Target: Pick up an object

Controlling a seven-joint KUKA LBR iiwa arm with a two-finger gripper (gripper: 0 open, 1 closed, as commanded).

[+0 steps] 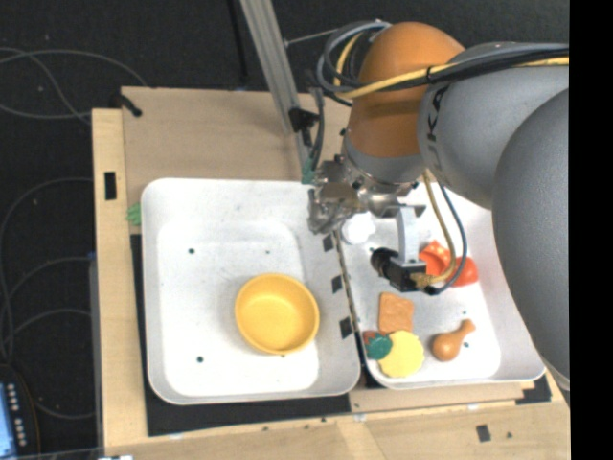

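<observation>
My gripper hangs over the seam between the two white bins, at the upper left corner of the right bin. Nothing shows held in it. A yellow bowl sits upright in the left bin, below and left of the gripper. In the right bin lie a tan square slice, a yellow disc with a small green piece against it, a brown pear-shaped piece and an orange-red object partly hidden behind the wrist's cables.
A slanted metal post rises behind the bins, close to the wrist. The big grey arm covers the upper right part of the right bin. The bench's wooden edge runs along the left.
</observation>
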